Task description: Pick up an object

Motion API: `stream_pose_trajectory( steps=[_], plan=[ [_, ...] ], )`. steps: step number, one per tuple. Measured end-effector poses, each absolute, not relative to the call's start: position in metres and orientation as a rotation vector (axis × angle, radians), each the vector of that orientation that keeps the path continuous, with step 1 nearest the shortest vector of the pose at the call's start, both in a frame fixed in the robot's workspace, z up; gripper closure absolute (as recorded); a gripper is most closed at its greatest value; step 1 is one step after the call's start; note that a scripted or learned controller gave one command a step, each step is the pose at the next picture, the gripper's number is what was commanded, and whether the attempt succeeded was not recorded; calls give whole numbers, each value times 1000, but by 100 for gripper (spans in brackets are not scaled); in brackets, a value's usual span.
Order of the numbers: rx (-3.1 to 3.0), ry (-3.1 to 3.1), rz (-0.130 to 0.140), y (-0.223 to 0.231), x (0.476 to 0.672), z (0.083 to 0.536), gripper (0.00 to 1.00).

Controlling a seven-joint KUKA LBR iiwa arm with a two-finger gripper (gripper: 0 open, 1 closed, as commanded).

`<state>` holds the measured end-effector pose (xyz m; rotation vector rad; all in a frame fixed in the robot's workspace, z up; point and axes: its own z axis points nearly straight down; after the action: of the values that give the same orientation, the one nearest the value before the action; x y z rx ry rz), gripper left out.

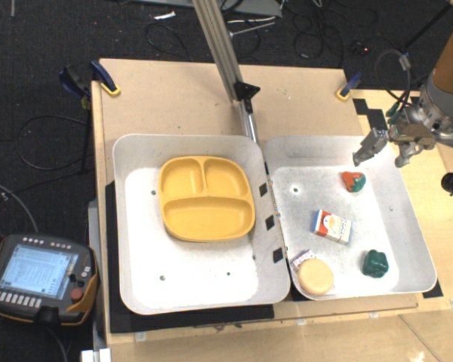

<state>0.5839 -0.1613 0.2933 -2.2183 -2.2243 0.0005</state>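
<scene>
My gripper [386, 151] hangs over the far right part of the right bin [408, 202], fingers spread open with nothing between them. Just below and to its left lies a small red and green object [352, 180]. A small red, white and blue box [331, 225] lies in the middle of that bin. A dark green object [375, 263] sits near the bin's front right. A round tan disc [315, 276] rests at the front left of the same bin.
A yellow divided plate [207, 197] lies in the left bin [136, 277]. A slanted metal pole [223, 44] rises from behind the bins. A teach pendant [38, 277] sits on the floor at the front left.
</scene>
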Motion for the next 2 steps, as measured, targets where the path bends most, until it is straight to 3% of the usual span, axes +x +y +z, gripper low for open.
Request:
stream_pose_trajectory(
  steps=[1, 2],
  plan=[
    [-2219, -2224, 1, -161, 584, 293, 0],
    [-2219, -2217, 6, -166, 577, 233, 0]
  ],
)
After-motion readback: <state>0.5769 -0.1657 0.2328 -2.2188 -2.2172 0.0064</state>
